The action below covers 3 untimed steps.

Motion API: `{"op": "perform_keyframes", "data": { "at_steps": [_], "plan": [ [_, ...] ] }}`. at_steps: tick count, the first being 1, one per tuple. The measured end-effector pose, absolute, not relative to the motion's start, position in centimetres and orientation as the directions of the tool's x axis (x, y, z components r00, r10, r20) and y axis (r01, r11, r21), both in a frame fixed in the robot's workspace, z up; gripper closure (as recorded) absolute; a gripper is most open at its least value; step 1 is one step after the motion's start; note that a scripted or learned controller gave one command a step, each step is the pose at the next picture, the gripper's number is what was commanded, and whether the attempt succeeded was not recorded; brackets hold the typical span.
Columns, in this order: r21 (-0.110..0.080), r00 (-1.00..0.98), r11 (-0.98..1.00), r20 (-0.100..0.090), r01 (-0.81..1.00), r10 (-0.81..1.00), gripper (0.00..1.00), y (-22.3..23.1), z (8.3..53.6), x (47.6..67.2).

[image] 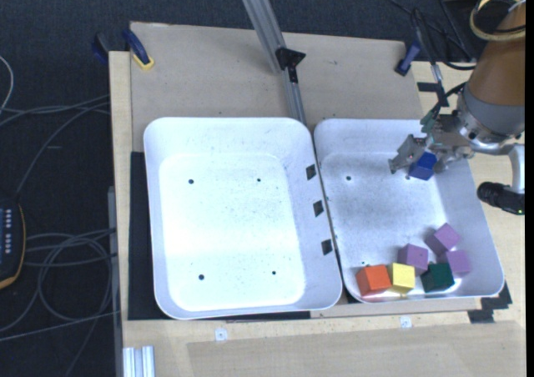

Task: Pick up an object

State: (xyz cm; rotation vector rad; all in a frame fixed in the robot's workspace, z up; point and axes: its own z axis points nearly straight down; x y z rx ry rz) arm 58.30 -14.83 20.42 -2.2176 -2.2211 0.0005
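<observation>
A: What's the setting?

B: A pale wooden bench (250,342) on dark carpet, cables trailing at nine o'clock and one o'clock. Two blue clamps (138,48) grip its far edge, and a grey metal pole (265,21) slants up from twelve o'clock. Two white bins sit side by side: the left bin (163,225) and the right bin (476,200).

A: And the blocks, counted?

B: Seven. One blue block (424,167) sits between the fingers of the gripper (422,157), which are closed on it, toward the right bin's one o'clock. At that bin's five o'clock cluster three purple blocks (445,237), one orange block (374,278), one yellow block (403,276) and one green block (435,278).
</observation>
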Motion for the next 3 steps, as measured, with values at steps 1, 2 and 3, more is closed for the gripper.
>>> {"op": "perform_keyframes", "data": {
  "at_steps": [1,2,3],
  "plan": [
    [-0.002,-0.001,0.001,0.002,1.000,1.000,0.00,-14.8,20.4,58.3],
    [-0.008,0.000,0.000,0.002,1.000,1.000,0.00,-15.2,14.1,58.1],
    [-0.007,0.000,0.000,0.002,1.000,1.000,0.00,-15.1,9.7,58.0]
  ]
}}
